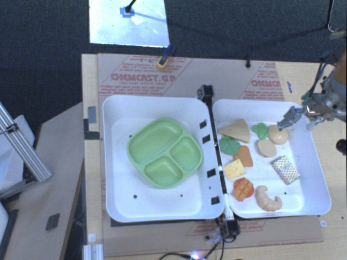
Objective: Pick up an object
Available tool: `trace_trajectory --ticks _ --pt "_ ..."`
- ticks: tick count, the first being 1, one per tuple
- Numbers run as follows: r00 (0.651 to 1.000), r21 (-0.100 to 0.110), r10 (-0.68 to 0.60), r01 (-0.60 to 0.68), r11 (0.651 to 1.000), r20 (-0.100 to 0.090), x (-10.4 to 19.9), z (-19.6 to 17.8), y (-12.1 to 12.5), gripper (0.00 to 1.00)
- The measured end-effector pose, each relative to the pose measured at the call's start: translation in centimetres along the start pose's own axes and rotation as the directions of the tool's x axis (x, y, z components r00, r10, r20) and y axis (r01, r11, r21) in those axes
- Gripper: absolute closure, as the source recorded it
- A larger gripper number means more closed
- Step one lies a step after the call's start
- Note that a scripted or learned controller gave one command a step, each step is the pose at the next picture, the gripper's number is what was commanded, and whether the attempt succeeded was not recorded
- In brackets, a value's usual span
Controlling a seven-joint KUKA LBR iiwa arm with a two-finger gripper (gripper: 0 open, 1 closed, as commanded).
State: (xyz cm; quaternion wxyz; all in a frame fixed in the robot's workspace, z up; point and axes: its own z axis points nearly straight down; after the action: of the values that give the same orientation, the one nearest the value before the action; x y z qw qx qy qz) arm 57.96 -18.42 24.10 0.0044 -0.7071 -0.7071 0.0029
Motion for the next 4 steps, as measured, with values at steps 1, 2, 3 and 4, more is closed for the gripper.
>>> trace_trajectory --ticks 1,2,3,4 --pt "1.0 -0.012 -0.003 0.003 1.0 0.003 0.0 -0.8 0.2 0.0" --pt "1.0 -0.011 -0.002 0.002 1.0 0.002 0.8 4.0 -0.3 0.0" --pt "1.0 -0.009 -0.001 0.001 1.0 0.002 0.6 10.0 0.5 0.0" --pt "1.0 -0.009 -0.001 0.001 1.0 0.002 0.7 15.2 0.5 0.0"
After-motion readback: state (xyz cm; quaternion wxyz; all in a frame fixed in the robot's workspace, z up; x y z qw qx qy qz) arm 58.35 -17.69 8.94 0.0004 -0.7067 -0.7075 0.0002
